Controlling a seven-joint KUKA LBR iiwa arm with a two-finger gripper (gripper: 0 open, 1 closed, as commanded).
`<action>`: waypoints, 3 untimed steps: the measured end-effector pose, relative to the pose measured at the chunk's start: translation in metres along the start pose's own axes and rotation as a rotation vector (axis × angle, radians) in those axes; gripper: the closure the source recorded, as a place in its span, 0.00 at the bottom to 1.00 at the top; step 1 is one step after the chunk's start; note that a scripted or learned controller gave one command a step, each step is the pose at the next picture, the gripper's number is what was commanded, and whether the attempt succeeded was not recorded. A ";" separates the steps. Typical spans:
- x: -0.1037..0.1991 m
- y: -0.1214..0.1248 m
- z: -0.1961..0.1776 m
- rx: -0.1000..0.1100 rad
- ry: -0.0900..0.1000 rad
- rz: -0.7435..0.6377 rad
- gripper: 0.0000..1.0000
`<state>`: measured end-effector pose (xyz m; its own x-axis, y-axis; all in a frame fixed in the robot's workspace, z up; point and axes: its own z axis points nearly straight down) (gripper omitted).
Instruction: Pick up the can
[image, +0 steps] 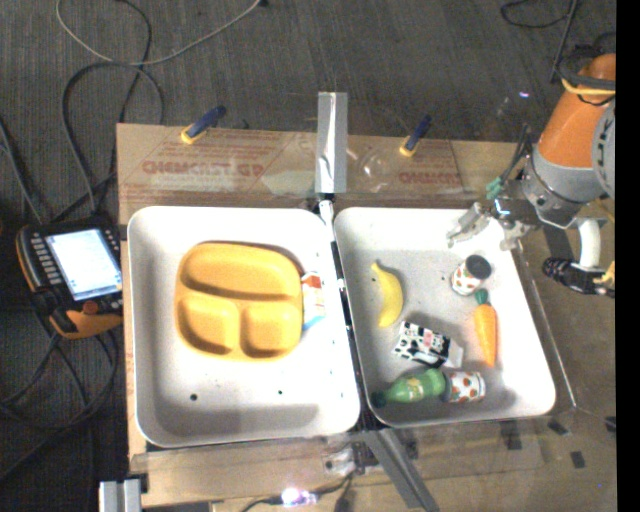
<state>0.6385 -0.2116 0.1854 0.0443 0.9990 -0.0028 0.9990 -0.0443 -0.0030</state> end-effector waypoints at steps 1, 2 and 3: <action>0.031 -0.030 0.029 0.001 0.003 0.197 0.00; 0.009 -0.014 0.051 -0.037 -0.005 0.158 0.00; 0.004 -0.010 0.054 -0.048 -0.007 0.182 0.00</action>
<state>0.6285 -0.2072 0.1316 0.2248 0.9744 -0.0055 0.9735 -0.2243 0.0458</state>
